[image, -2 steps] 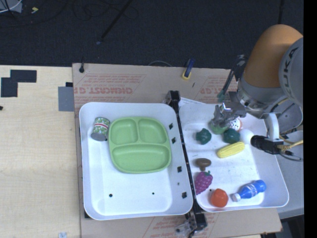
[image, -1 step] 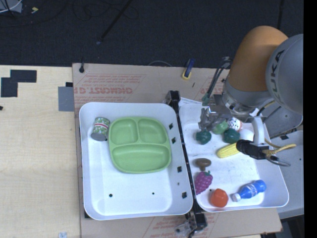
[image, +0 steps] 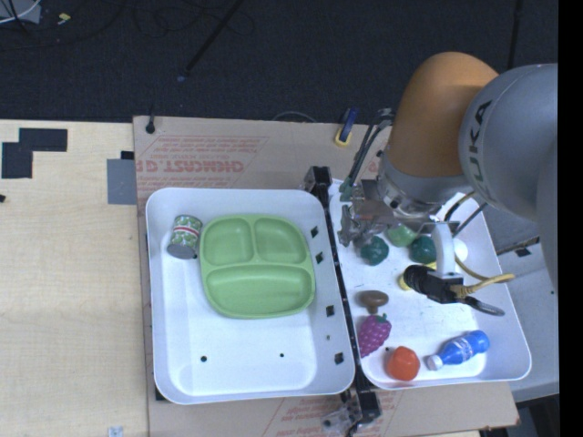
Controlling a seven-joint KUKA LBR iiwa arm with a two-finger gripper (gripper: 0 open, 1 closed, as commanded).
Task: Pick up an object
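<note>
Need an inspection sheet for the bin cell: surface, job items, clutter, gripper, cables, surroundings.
Surface: left bin and right bin, both white, on a cardboard sheet over a pale bench.
Job's things: right bin holds a teal ball, brown piece, purple grapes, red tomato, blue bottle. Left bin holds a green divided plate and small can.
Clutter: blue-and-yellow clip at the cardboard's far edge.
Grippers: gripper over the right bin's far left corner, beside the teal ball; grasp cannot be told.
Cables: dark cable on the floor.
Surroundings: dark floor beyond the bench.
</note>
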